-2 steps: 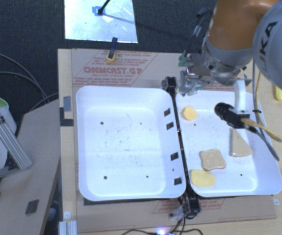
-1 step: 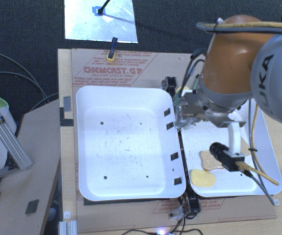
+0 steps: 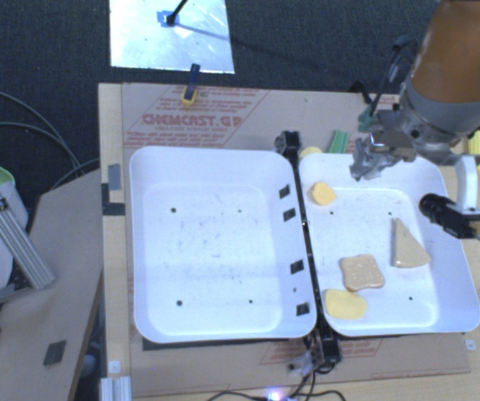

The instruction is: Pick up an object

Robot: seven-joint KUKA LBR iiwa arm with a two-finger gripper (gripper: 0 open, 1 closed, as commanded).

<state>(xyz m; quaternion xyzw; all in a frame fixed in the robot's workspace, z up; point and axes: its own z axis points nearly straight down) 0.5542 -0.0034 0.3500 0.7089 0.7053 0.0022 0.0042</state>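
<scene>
Gripper [image 3: 365, 170] hovers over the back of the right bin [image 3: 444, 295], can't tell if it's open or closed. Closest grab is the little yellow chunk [image 3: 323, 194] near it. Looks light, maybe squishy, so pinch across its middle.

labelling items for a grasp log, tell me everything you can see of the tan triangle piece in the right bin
The tan triangle is a flat, matte wedge, pale beige, perhaps foam or toy food. It lies flat on the floor of the right bin, toward its right side, with its narrow tip pointing to the far edge and its broad base nearer the camera. The square tan piece sits to its left with a gap between them. The hand hangs near the bin's far edge, well clear of it.
</scene>
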